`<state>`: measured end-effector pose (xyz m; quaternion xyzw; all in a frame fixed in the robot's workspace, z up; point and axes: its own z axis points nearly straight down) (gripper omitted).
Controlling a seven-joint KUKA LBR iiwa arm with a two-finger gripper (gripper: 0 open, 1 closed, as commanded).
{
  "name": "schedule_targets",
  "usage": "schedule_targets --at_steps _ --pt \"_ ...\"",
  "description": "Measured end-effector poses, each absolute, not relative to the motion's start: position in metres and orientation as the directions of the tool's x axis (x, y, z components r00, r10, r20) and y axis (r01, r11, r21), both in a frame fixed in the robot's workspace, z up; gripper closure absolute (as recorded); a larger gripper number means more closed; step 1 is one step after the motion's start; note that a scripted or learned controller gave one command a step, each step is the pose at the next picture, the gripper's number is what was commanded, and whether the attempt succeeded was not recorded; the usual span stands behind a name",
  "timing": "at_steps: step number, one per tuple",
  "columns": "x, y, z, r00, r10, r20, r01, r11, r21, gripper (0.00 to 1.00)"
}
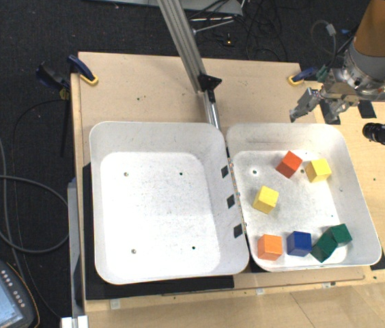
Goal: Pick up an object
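Six small blocks are seen in the right bin: a red block and a yellow block near the far side, a second yellow block nearer the middle, and an orange block, a blue block and a green block ranged along the near edge. The gripper is held above the far rim of that bin, well apart from every block. Its fingers are spread apart, and nothing is gripped between them. The left bin is set just beside the right one.
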<state>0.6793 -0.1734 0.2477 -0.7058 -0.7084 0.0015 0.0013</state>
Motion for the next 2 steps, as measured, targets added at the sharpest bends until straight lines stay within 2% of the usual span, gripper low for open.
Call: schedule_targets --at_steps 2 --pt "0.681 -0.161 0.130 -0.004 1.000 0.000 1.000 0.004 -0.005 0.00"
